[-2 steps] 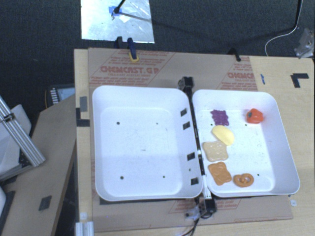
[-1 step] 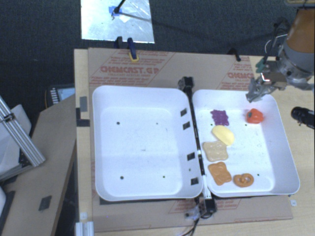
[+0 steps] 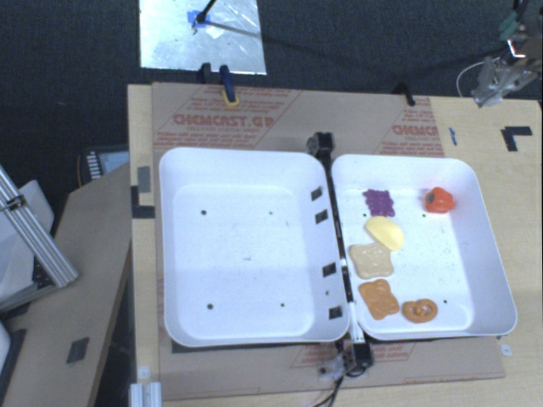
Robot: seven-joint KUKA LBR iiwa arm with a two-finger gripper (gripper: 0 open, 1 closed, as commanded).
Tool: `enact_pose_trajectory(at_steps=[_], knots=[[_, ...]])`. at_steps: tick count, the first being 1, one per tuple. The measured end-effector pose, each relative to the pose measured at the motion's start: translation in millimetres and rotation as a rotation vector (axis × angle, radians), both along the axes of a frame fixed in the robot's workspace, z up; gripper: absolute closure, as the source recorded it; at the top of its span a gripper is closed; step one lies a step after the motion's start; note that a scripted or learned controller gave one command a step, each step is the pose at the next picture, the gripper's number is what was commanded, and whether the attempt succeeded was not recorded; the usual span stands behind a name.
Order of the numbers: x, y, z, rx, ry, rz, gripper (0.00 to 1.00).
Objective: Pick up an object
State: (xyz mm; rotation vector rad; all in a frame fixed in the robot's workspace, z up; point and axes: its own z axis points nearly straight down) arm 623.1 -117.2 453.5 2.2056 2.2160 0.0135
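Five toy foods in the right bin (image 3: 488,253)

Purple grapes (image 3: 378,201) and orange pepper (image 3: 439,200) toward 12 o'clock; yellow piece (image 3: 384,232), toast (image 3: 372,260), waffle (image 3: 378,298), pretzel (image 3: 420,310) toward 6. Left bin (image 3: 170,253) beside it.

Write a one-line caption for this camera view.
Six toy foods, among them an orange pepper and purple grapes, lie in the right bin.

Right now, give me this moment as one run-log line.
stage: pre-grasp | right bin: purple grapes, orange pepper, yellow piece, toast, waffle, pretzel | held: nothing seen
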Motion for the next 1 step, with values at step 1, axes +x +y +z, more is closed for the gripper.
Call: enact_pose_trajectory(at_steps=[1], knots=[[-64.0,-25.3,-131.3,0.007,0.03,-0.008,1.0]])
